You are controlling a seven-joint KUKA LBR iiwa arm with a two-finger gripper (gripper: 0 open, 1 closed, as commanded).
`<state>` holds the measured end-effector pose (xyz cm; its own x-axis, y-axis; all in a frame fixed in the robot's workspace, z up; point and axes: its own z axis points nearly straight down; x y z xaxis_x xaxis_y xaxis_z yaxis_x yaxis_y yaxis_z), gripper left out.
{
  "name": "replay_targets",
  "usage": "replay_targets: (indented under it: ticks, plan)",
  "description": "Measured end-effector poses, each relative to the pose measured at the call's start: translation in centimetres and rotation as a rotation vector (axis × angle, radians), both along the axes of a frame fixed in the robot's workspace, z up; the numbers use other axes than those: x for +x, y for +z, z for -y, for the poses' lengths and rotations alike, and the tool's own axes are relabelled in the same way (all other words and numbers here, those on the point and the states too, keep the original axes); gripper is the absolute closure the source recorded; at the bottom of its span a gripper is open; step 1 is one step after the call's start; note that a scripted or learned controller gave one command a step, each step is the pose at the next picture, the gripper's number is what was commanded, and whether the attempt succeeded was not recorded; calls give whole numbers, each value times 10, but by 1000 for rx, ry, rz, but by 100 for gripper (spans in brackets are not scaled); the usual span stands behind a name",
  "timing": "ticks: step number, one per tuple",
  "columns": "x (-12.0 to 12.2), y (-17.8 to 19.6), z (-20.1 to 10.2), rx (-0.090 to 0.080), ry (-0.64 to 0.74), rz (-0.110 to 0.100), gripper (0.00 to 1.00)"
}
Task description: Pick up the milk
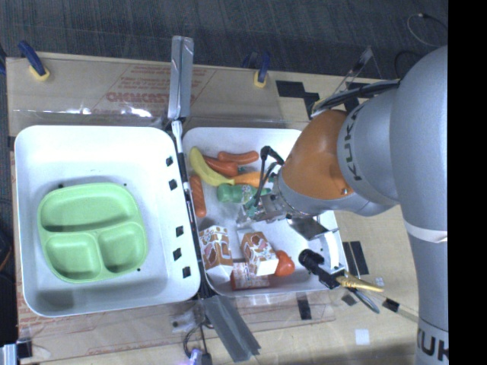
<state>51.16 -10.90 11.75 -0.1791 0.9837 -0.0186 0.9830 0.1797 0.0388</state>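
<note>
From my remote station I see the grey arm with its orange band (323,166) reaching in from the right and bending down over the right-hand shallow white bin (199,143), where its tool (257,206) sits low among the items near the bin's middle; the wrist covers too much of it, so I cannot tell whether it is open, closed or gripping anything. The milk looks to me like the small white and brown carton (259,253) lying tilted toward the bin's near edge, just beside and below the tool, and I can see no contact between them. A second white and brown carton (217,248) lies just to its left, a red and brown can (249,277) lies on its side against the near wall below both, and a small red-orange round piece (284,264) touches the milk carton's right side. Farther back in the same bin I make out a yellow plastic banana (205,169), a brownish-red sausage (238,157), an orange carrot-like piece (245,179), a second sausage (198,195) along the left wall, and a green object (232,194) right beside the tool. The left-hand shallow white bin (30,150) holds a light green three-compartment tray (90,230). Both bins rest on the tan counter (91,78)
</note>
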Motion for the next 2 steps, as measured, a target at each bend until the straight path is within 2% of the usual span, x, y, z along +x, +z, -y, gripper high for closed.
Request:
replay_targets:
  ticks: [1, 2]
  plan:
    - [-6, 74, -71, 0, 524, -43, 100]
    - [-35, 74, -99, -7, 922, -46, 100]
